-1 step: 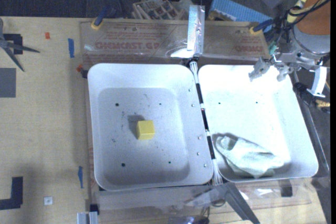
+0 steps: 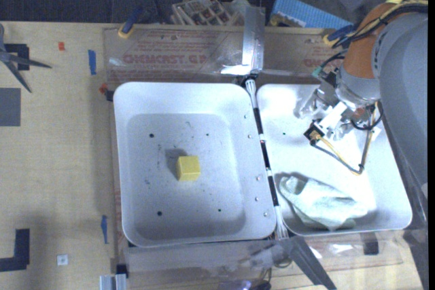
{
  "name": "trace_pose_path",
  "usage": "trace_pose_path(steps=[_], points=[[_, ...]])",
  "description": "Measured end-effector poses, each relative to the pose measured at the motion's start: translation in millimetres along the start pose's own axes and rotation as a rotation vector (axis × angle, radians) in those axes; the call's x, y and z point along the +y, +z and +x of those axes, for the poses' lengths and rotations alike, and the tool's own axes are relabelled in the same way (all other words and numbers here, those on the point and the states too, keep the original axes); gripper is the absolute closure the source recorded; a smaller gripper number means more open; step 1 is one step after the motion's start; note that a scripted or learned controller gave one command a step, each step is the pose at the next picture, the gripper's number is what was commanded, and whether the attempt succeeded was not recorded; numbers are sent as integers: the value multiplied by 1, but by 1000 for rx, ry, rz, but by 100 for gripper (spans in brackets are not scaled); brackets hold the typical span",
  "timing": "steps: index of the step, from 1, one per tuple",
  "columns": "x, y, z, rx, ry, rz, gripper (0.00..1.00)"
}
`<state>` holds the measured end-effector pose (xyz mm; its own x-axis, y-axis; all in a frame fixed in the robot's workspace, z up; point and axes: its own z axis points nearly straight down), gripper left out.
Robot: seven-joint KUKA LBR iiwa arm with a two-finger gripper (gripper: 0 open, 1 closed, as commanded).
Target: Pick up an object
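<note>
Two shallow white bins sit side by side on the wooden desk (image 2: 54,166). The left bin (image 2: 136,105) holds a single small yellow block (image 2: 189,168), lying near the middle of its floor, a little toward the near side. Dark specks are scattered across that floor around the block.

The right bin (image 2: 401,214) holds a crumpled pale cloth or bag (image 2: 319,202) bunched in its near corner, against the wall that divides the two bins. The grey arm with its orange band (image 2: 360,54) reaches in from the right and hangs over the far half of this right bin. The gripper (image 2: 325,120) sits there amid wires and small fittings, above bare white floor, well apart from the yellow block and clear of the crumpled cloth. Whether the gripper is released or clenched cannot be told at this angle; nothing is visibly caught in it.
</note>
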<state>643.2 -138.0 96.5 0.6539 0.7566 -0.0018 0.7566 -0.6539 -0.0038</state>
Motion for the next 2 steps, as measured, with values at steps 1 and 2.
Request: trace_pose_path(steps=[1, 2], points=[[-1, -11, 2, -1, -4, -1, 100], [-1, -11, 2, -1, -4, -1, 0]])
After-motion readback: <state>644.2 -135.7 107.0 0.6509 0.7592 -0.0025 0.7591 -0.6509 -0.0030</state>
